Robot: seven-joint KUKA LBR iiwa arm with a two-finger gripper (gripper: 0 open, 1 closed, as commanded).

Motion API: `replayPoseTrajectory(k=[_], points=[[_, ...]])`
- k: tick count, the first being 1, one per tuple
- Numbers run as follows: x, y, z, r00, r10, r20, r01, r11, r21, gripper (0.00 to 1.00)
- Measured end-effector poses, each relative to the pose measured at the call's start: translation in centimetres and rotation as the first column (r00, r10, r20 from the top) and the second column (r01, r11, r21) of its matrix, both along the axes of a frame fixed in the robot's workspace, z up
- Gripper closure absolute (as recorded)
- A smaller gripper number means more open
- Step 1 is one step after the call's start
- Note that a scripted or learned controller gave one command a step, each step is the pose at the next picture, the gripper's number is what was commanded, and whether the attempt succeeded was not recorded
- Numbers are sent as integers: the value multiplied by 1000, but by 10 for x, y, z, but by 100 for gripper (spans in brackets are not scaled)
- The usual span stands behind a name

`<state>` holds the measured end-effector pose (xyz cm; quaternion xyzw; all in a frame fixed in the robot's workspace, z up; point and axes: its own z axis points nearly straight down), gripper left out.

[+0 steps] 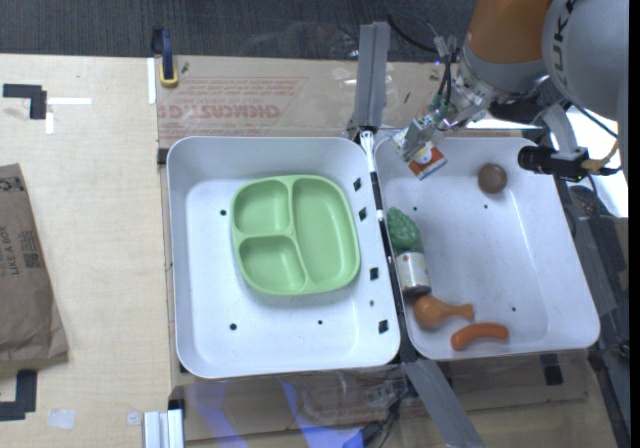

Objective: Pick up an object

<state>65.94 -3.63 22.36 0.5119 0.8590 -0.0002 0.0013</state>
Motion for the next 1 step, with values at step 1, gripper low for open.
replayPoseTrajectory(k=[1], points=[[0,58,19,992,124,0,-124,992,0,100]])
